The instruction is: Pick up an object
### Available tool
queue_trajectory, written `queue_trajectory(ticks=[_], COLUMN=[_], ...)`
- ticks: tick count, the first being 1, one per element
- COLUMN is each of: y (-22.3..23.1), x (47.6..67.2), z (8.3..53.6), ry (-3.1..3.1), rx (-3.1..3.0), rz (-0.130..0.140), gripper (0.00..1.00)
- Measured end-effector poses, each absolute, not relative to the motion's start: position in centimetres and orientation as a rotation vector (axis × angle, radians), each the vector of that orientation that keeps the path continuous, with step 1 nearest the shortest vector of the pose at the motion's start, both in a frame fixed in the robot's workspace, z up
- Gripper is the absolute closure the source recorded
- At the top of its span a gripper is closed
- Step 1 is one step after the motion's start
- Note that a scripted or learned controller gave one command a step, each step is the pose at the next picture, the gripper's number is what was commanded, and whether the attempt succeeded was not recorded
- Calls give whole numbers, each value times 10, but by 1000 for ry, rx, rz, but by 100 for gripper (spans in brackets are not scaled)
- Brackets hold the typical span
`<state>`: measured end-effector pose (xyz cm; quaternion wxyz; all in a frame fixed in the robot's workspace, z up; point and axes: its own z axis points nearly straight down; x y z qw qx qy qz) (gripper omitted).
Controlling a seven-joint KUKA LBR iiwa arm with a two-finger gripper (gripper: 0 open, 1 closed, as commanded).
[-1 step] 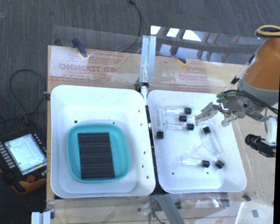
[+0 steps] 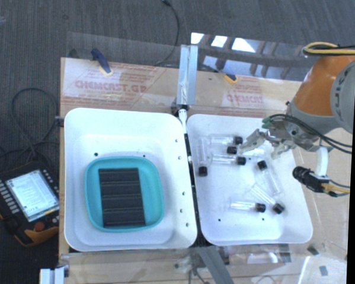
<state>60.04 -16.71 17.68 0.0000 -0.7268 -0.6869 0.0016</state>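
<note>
The worktop point(image 2: 118, 85) is a pale board printed with red lettering, set on a dark grey carpet point(image 2: 66, 8) where a handheld control pendant point(image 2: 26, 205) lies at nine o'clock with its cable looping above it. The left bin point(image 2: 125, 121) holds a teal tray point(image 2: 124, 192) with a black ribbed insert, while the right bin point(image 2: 244, 228) carries scattered clear vials with black caps point(image 2: 247, 205). The claw point(image 2: 266, 143) hovers at the right bin's one o'clock corner, fingers spread and pinching nothing, vials lying just beside it toward nine o'clock.
</note>
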Motion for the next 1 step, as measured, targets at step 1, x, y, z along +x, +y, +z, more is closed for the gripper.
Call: queue_trajectory(ticks=[1], y=[-183], x=[631], z=[93], ry=[-2249], rx=[-2195], rz=[3], gripper=[0])
